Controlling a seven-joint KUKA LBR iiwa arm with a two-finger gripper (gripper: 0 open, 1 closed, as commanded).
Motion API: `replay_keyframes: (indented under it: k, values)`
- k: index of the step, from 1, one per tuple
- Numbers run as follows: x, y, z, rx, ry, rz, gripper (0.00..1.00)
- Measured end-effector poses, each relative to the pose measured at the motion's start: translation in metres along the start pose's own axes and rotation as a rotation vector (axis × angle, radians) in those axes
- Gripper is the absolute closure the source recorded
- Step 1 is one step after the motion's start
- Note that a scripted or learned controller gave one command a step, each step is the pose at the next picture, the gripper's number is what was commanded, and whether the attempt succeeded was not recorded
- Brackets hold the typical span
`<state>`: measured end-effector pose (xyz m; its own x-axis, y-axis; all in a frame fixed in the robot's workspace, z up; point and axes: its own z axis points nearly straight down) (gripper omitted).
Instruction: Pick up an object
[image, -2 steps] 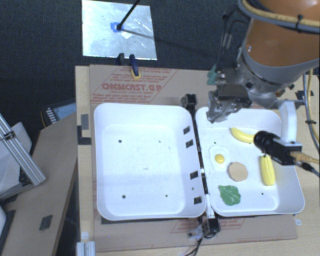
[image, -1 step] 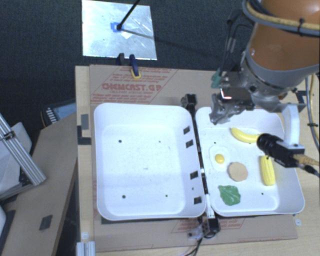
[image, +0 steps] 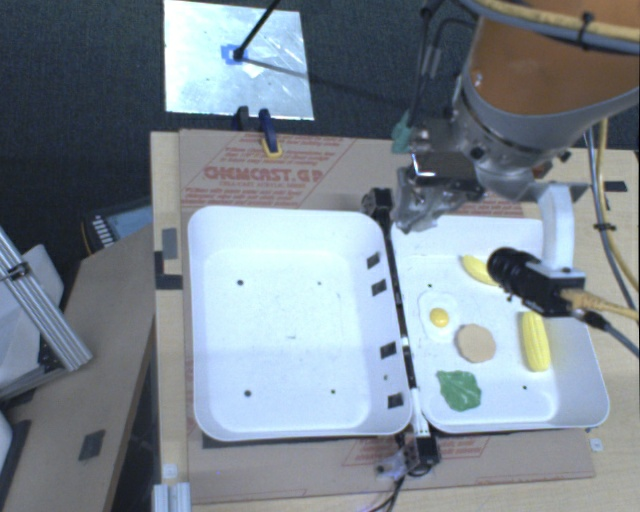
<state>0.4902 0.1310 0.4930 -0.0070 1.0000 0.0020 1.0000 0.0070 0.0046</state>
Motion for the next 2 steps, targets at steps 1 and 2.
replay_keyframes:
  k: [1,2]
  values:
    - [-0.004,-0.004,-0.036,-0.001,0.000,0.003,1.00]
    - [-0.019,-0.004,0.021,0.007,-0.004,0.007,1.00]
